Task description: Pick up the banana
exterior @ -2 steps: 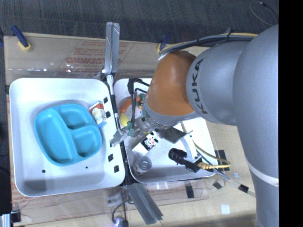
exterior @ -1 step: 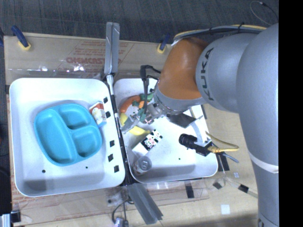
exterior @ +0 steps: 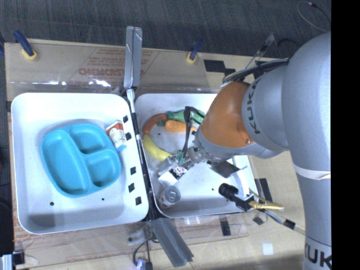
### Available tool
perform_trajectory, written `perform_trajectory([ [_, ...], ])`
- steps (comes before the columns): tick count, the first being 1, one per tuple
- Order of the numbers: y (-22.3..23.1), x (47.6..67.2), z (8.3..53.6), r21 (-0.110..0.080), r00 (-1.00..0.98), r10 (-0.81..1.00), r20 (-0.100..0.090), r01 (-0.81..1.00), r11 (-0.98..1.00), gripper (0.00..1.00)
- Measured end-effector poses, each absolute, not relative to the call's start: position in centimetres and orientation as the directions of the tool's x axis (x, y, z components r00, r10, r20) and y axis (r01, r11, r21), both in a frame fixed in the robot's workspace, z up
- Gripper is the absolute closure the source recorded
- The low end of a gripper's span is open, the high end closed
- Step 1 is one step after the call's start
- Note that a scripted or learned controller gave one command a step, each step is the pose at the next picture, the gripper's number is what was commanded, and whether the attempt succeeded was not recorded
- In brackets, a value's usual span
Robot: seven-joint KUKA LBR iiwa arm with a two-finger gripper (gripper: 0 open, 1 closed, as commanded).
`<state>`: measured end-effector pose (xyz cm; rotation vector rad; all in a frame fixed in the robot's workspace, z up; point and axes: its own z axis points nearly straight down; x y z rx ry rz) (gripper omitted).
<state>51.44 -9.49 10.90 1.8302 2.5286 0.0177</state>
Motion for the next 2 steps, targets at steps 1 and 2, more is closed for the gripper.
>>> perform_trajectory([
  [1,-1.8,47.7,19.1,-0.002,-0.337,0.941,0.001,0.941,0.337,0.0],
  [2,-0.4,55.0,19.1,-0.003,-0.399,0.917,0.001,0.917,0.399,0.0],
])
